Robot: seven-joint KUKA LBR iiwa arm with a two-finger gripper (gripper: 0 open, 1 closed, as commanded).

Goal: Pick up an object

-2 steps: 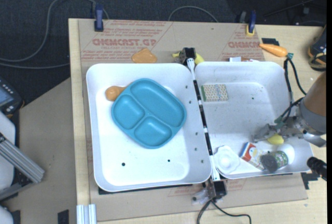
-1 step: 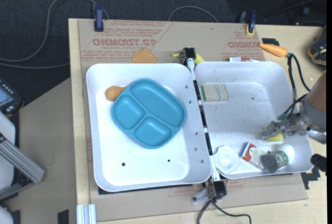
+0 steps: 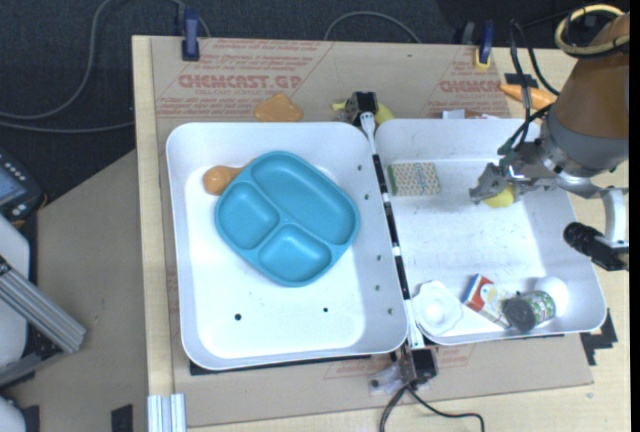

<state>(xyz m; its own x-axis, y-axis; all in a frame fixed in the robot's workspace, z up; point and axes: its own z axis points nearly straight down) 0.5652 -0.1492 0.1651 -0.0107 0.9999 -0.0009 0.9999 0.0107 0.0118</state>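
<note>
In the right bin [image 3: 455,129], my gripper [image 3: 495,188] is down at the far right side, right over a small yellow object [image 3: 505,199] that shows just beneath it. The gripper's body hides how it meets the yellow piece. The grey arm [image 3: 590,110] comes in from the right above the bin's far corner. Also in this bin are a speckled green sponge [image 3: 414,179], a white cup [image 3: 436,305], a red and white packet [image 3: 481,296] and a dark green can [image 3: 528,310].
The left bin [image 3: 180,220] holds a blue divided plate [image 3: 287,217] with an orange object [image 3: 218,179] at its far left edge. An orange piece [image 3: 277,108] lies on the bench behind the bins. Cables run across the back.
</note>
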